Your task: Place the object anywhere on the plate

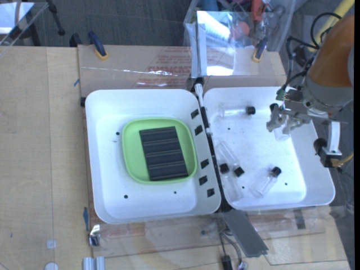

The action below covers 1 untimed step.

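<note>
Approach step, by the look of it: pincer (281, 120) poised over the upper right part of the right bin (315, 193), nothing seen between its fingers; whether spread or closed, impossible to tell from this slant. No object lifted yet.

Candidates for the task's object, all in the right bin: a clear vial with a black cap (236, 112) near the upper edge, just left of the pincer; another capped vial (266, 180) lying tilted at lower centre; a third clear vial (229, 158) beside the divider, with small black caps close by. Which one is meant — not clear.

Destination: green plate (130, 151) in the left bin (101, 151), already bearing a dark ribbed block (163, 153) over most of its middle. Only the green margin left bare.

Next move, as a judgement: descend onto the nearest vial, close across its narrow body, lift, carry left over the divider, set down on the plate. Smooth, round vials — likely to roll or slip.

Pale wooden worktop (34, 151) beneath; clear plastic sheeting at the back, a box of coloured clutter (242, 4) at upper right.
</note>
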Each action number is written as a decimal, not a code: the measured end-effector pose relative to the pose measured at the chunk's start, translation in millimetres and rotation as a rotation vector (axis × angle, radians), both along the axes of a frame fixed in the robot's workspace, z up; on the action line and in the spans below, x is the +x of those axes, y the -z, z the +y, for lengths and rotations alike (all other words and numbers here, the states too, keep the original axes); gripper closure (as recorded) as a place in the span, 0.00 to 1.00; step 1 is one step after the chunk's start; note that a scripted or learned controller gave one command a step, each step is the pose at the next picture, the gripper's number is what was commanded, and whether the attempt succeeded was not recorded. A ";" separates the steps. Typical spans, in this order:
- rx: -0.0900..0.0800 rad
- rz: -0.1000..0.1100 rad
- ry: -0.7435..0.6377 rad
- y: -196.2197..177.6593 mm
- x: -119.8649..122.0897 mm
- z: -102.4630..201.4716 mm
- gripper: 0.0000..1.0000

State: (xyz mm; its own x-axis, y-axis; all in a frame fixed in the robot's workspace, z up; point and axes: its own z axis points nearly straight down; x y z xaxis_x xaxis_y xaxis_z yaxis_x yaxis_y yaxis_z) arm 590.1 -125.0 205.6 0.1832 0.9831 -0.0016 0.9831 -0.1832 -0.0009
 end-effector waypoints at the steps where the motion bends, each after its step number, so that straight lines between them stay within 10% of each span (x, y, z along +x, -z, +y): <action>1: 0.000 0.000 0.000 -0.2 0.1 0.0 0.00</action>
